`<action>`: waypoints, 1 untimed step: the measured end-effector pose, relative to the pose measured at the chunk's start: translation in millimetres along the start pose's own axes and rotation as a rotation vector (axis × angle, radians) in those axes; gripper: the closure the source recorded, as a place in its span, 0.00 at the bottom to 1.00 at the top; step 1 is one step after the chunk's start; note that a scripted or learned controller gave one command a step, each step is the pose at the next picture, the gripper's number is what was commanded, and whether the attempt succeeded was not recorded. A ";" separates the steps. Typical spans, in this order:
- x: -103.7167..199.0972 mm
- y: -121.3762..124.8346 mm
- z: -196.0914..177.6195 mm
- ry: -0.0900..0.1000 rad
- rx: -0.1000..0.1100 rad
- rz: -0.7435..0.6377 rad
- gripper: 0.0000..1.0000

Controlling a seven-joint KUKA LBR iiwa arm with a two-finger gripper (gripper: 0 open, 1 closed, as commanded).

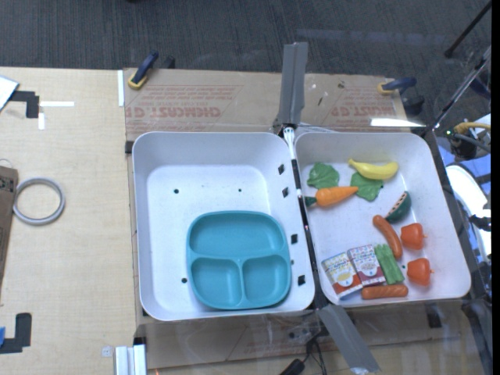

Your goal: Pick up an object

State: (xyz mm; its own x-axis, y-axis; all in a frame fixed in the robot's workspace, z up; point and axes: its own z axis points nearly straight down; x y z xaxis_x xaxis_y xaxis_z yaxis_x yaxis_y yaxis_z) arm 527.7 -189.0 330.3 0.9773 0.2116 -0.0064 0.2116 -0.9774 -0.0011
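Lowest in the frame, in the right bin [445, 209]: a reddish sausage [384, 291] along the bottom wall, touching two small cartons [350, 268] with picture labels too small to read. Just above, a green block [389, 264], two red vegetables [416, 252] and a second sausage [388, 235], all crowded together. Best to pass over that cluster and go for the carrot [336, 196] or the banana [373, 169] in the upper half, each with bare floor beside it; come straight down and close across the narrow width. Lower centre, in the left bin [156, 209]: a teal divided plate [238, 258], too broad and flat to suit. Gripper state: cannot tell. Top of frame: cardboard [195, 104] printed in red, upside down, seemingly "CHEMCAST".
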 end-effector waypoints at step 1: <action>17.7 -27.8 112.3 0.001 0.001 -0.160 0.00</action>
State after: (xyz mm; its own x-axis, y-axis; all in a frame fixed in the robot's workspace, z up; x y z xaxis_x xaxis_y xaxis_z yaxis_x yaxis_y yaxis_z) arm 538.4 -158.1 217.9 0.9311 0.3648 -0.0054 0.3648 -0.9311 -0.0030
